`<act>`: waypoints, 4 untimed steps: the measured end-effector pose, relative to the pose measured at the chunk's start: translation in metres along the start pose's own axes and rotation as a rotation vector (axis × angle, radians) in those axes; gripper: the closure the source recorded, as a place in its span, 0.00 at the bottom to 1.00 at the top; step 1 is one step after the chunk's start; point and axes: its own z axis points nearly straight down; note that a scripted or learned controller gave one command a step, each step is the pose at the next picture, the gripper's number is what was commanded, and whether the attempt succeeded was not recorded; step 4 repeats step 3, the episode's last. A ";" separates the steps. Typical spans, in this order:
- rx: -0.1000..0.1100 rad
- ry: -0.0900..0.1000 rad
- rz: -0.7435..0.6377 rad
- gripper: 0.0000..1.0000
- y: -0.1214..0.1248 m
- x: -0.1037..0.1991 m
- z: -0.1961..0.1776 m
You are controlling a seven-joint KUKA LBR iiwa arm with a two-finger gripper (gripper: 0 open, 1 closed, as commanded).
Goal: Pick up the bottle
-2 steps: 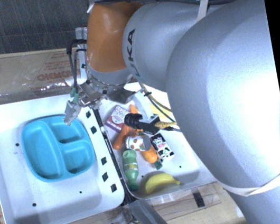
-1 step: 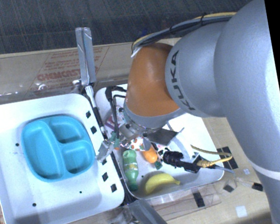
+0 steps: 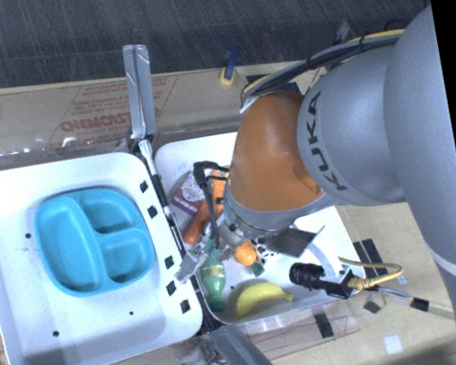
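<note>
The KUKA arm's gripper [image 3: 223,252] hangs low in the right-hand bin [image 3: 327,225]; whether it is open cannot be told. The green bottle [image 3: 215,280] lies just beside it at seven o'clock, long axis roughly twelve-to-six, a banana [image 3: 255,297] alongside.

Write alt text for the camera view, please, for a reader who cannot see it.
A grey robot arm with an orange band reaches from the right into the right shallow white bin, covering much of it. Below it lie a green translucent bottle, a yellow banana and a small orange fruit. The left white bin holds a blue plastic divided tray.
</note>
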 end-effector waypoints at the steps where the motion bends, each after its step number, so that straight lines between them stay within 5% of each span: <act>1: 0.001 0.000 -0.004 1.00 0.001 0.000 -0.010; 2: 0.001 0.000 -0.005 0.00 0.001 0.000 -0.009; 4: 0.000 0.001 0.005 0.00 -0.011 -0.019 0.000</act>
